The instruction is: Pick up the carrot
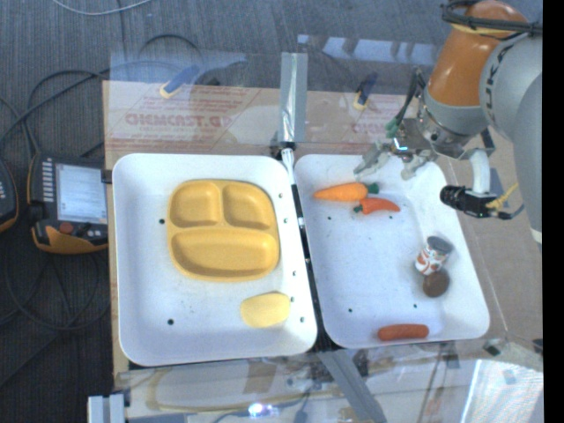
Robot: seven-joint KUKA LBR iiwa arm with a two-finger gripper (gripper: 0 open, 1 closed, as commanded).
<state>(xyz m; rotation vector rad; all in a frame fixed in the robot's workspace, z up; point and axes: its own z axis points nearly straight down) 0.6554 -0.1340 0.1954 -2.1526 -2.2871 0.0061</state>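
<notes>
Carrot (341, 192) not yet grasped; gripper (394, 158) is seen spread open, apparently empty, at its 2 o'clock; descent remains.

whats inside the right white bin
In the right white bin: two orange carrots, a small can, a brown round piece, a red sausage. Nothing looks covered.

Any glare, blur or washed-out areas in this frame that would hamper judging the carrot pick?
Camera view: even lighting, white right bin bright but not blown out; carrot sharp with a faint shadow; glare streaks on the clear panels at the top and bottom edges; end effector slightly soft, its fingers spread above the carrot.
</notes>
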